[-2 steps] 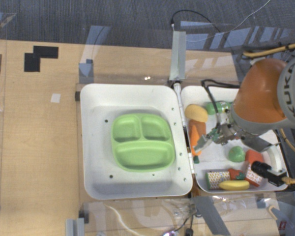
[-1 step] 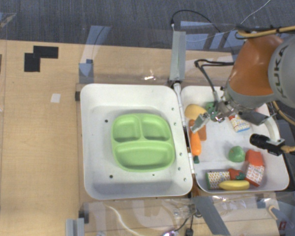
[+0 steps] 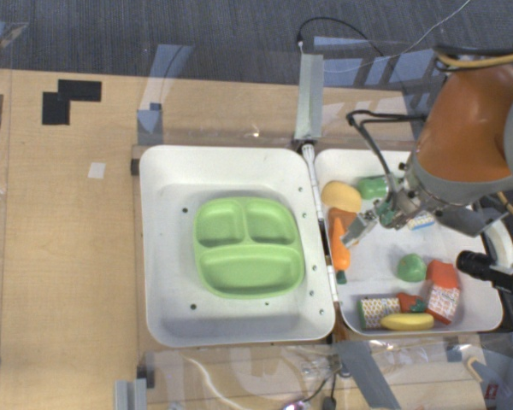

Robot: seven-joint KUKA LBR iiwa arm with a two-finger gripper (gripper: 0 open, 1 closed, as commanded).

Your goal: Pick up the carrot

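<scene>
Pincer (image 3: 366, 222) poised just beside carrot (image 3: 337, 243) at right bin's (image 3: 492, 316) left wall; grip unclear, lift pending.

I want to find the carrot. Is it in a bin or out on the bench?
In a bin. The carrot lies inside the right bin, along its left wall, below the yellow fruit. The gripper is right beside it.

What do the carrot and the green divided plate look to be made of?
Carrot: probably moulded plastic toy food, with a smooth, evenly orange body and a green tip. Green divided plate: looks like matte plastic, one uniform colour with soft rounded compartment ridges and little shine.
</scene>
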